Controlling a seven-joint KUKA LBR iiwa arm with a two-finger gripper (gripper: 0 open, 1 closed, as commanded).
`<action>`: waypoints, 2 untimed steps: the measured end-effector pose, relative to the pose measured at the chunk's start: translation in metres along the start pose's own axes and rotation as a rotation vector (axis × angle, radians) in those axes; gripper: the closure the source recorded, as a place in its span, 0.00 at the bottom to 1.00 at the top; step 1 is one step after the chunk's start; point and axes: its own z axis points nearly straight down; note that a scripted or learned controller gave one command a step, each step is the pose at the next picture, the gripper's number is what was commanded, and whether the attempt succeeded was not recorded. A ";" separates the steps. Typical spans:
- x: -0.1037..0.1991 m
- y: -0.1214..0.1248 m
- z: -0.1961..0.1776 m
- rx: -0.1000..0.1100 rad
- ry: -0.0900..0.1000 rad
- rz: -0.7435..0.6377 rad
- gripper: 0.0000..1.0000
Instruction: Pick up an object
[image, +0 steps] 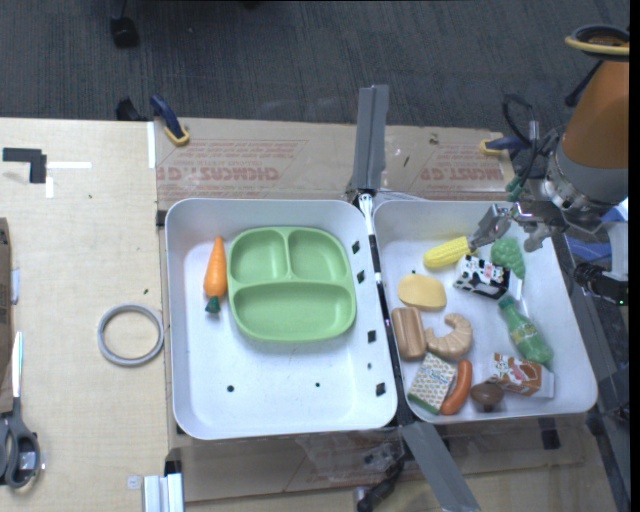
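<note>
2 white bins (190, 330), gripper (508, 228) above broccoli (510, 254), carrot (215, 270) beside green tray (292, 284)

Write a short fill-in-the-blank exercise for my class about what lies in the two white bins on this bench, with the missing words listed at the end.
1. The green divided plate lies in the ______ bin.
2. The toy lying just left of the plate, touching no other toy, is a ______.
3. The plate has ______ compartments.
4. The yellow corn cob lies in the right bin, near the robot's hand and ______ the croissant in the picture.

Missing words: left; carrot; three; above
</note>
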 end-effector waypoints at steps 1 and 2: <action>-0.006 -0.054 0.135 -0.001 0.001 -0.047 0.00; -0.007 -0.118 0.101 -0.001 0.001 0.059 0.00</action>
